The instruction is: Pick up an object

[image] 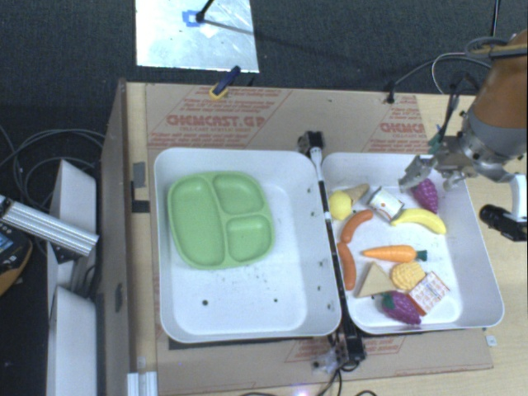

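My gripper (432, 176) hangs over the far right part of the right bin (487, 250), its two fingers spread apart and nothing between them. A purple grape bunch (426, 195) lies just below it. Close by are a yellow banana (419, 219), a small silver and white can (384, 204) and a yellow lemon (340, 205). Lower in the same bin lie an orange carrot (393, 254), two orange sausages (355, 224), a tan wedge (373, 280), a corn piece (404, 275), a red and white packet (429, 291) and a second purple grape bunch (401, 307).
The left bin (285, 295) holds a green divided plate (220, 219). A black hinge bar (328, 233) runs between the bins. Cardboard (247, 114) lies under both. Cables (441, 68) trail behind the arm at the upper right.
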Motion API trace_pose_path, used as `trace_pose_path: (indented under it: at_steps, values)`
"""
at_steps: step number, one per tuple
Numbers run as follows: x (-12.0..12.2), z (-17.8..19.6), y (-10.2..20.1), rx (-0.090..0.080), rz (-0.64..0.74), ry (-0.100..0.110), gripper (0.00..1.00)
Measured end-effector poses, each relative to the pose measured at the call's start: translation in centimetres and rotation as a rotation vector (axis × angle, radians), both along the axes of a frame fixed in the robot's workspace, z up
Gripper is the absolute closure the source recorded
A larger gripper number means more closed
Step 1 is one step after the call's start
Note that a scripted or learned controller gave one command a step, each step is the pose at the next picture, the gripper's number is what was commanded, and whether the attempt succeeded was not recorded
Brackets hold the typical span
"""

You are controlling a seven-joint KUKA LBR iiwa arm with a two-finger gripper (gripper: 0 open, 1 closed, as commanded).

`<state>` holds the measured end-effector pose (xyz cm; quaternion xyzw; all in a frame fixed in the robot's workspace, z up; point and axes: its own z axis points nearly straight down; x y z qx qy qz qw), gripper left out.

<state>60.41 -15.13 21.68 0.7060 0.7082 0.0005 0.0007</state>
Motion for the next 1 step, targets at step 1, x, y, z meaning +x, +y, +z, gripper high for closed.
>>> trace_pose_path:
  at_steps: [1]
  values:
    - [-2.08, -13.24, 2.5, 0.0, -0.002, 0.0, 0.0]
